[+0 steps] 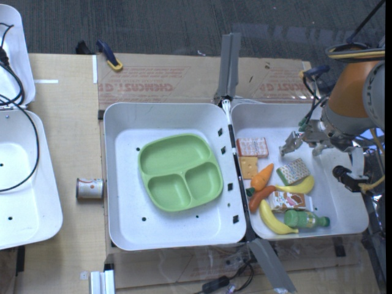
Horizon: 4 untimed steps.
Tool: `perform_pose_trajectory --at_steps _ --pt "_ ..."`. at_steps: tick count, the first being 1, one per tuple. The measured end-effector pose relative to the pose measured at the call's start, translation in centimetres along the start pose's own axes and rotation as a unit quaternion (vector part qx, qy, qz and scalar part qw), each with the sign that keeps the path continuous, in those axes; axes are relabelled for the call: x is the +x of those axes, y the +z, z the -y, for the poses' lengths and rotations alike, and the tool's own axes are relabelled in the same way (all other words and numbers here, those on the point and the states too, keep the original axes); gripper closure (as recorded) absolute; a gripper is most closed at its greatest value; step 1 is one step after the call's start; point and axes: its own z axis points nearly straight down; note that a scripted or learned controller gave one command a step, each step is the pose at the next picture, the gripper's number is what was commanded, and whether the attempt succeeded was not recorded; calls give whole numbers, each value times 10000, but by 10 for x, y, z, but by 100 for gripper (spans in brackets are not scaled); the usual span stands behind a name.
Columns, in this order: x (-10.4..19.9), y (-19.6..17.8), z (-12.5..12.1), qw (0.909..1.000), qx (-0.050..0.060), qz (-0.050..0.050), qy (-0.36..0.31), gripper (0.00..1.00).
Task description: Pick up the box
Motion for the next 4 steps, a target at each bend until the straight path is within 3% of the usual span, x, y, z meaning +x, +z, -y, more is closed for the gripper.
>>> perform_pose_trajectory --at_steps 1,2,3,4 --pt "0 -9 0 10000 -4 4 2 100" --pt "0 -9 0 10000 -2 5 2 0" --pt "26 0 -7 9999 0 -1 142 0" --pt "-12 0 20 9993 2 1 377 0"
